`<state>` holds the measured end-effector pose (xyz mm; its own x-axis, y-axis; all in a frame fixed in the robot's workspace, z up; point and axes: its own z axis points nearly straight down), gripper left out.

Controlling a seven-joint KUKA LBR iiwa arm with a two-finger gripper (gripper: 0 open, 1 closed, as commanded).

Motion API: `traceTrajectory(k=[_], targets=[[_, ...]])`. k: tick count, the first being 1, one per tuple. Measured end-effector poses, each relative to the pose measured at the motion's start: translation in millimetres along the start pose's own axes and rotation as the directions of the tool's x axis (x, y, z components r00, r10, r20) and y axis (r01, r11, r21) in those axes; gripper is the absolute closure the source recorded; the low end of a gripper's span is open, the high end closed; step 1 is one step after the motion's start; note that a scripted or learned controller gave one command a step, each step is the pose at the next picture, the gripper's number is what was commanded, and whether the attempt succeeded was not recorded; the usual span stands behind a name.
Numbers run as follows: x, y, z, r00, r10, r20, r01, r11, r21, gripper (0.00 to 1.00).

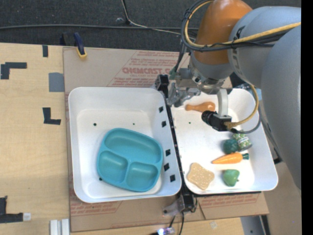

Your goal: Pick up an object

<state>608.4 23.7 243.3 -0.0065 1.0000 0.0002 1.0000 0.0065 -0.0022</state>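
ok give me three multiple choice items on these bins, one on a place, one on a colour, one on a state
1. Where does the divided tray lie?
A. in the left bin
B. in the right bin
C. on the cardboard outside the bins

2. What colour is that tray?
A. red
B. light blue
C. black

3. How does the toy carrot lie?
A. standing on its tip
B. flat on the floor of the right bin
C. on top of the tray

Answers:
1. A: the tray rests on the floor of the left bin.
2. B: its whole surface is light blue.
3. B: the carrot lies flat between the toast-shaped piece and the green toy, with the hand up at the bin's far end.
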Motion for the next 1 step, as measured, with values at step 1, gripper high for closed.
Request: traceTrajectory(k=[1], targets=[[58.5,-3.8,1.3,1.000,0.000,0.000,0.000,1.000,-0.001,1.00]])
